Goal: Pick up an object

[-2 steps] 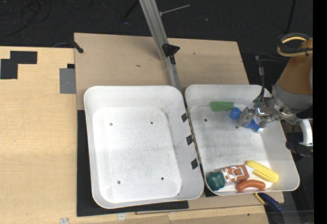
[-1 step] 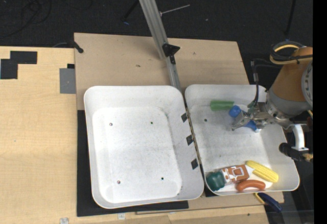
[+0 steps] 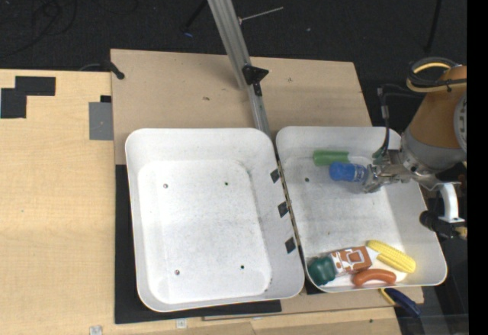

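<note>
Arm: the grey KUKA arm (image 3: 435,124) reaches in low from the right, orange band showing above the wrist, its tip down inside the right bin (image 3: 347,211).

Gripper: the gripper (image 3: 372,177) sits right at the near end of a blue bottle-like object (image 3: 348,172), up in the bin's far half. From this slant the metal tips blur into one patch, so I cannot tell how the jaws stand, nor whether the blue piece is between them.

Target, as I judge it: the blue object, lying on its side, touching or just beside a green cylinder (image 3: 331,158) that lies behind it.

Other pieces: down in the near corner of the same bin sit a yellow corn cob (image 3: 392,256), an orange-red sausage-shaped toy (image 3: 374,277), a small orange-and-white box (image 3: 351,259) and a dark green toy (image 3: 322,270), all bunched together and well apart from the gripper.

Left bin (image 3: 202,215): bare white floor on view here.

Step in hand: looks like the reach-and-grasp phase, tool down at object height, no lift visible yet.

Next move calls for: a firm close on the blue body alone, then a straight rise. The green neighbour is close enough to get nudged or dragged, and a round body may roll out of the pinch.
</note>
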Tool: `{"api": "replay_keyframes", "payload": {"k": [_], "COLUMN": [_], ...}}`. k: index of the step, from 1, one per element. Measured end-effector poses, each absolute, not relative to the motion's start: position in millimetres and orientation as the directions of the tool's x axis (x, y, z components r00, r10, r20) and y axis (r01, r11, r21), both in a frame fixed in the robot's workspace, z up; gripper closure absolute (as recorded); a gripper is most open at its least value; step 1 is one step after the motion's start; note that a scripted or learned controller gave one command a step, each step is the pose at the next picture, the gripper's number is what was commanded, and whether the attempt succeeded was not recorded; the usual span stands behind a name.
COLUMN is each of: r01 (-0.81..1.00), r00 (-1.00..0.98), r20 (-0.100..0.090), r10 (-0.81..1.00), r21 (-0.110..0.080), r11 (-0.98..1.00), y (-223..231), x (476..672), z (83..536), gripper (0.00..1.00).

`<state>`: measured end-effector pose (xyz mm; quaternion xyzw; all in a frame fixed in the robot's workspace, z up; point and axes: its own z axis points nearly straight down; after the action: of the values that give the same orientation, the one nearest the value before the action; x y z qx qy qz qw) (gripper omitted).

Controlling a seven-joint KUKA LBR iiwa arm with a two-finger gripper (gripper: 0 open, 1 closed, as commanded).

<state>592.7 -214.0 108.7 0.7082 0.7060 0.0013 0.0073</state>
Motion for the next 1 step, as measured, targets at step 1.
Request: {"api": "replay_keyframes", "payload": {"k": [1], "r01": [1.0], "r00": [-0.001], "r20": [-0.001], "r10": [1.0], "r21": [0.002], "r11": [0.001], "y": [-218.3], "x": [597.1], "z": [152.4], "gripper": [1.0]}}
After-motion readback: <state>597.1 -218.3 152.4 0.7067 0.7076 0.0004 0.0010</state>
